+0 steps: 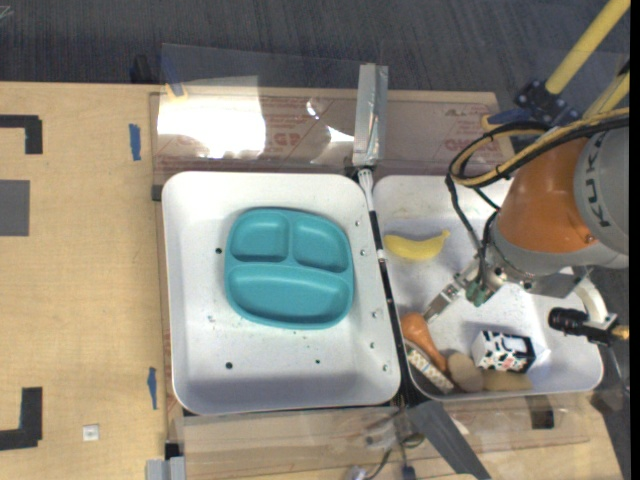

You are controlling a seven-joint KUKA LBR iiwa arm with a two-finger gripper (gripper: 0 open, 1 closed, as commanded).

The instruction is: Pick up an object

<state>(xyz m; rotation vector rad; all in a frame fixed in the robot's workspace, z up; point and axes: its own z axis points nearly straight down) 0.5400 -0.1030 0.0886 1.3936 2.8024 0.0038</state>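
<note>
1. Over the right bin [590, 373] hangs the gripper [440, 305]; whether it is released or clenched I cannot tell.
2. Just below it lies a toy carrot [420, 334], against the bin's left wall: likely light, stiff and smooth, best taken across its thick middle.
3. A banana [415, 246], a brown lump [463, 370] and a black-and-white toy [503, 352] crowd the slick white floor, so room is tight.
4. Beside it, the left bin [190, 298] holds a teal divided plate [290, 268].

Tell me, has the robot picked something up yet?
Not yet. The banana, carrot and black-and-white toy all lie in the right bin, and the teal plate sits in the left bin. In hand: the tool is low over the right bin, near the carrot. Left to do: grab one thing and lift it.
</note>
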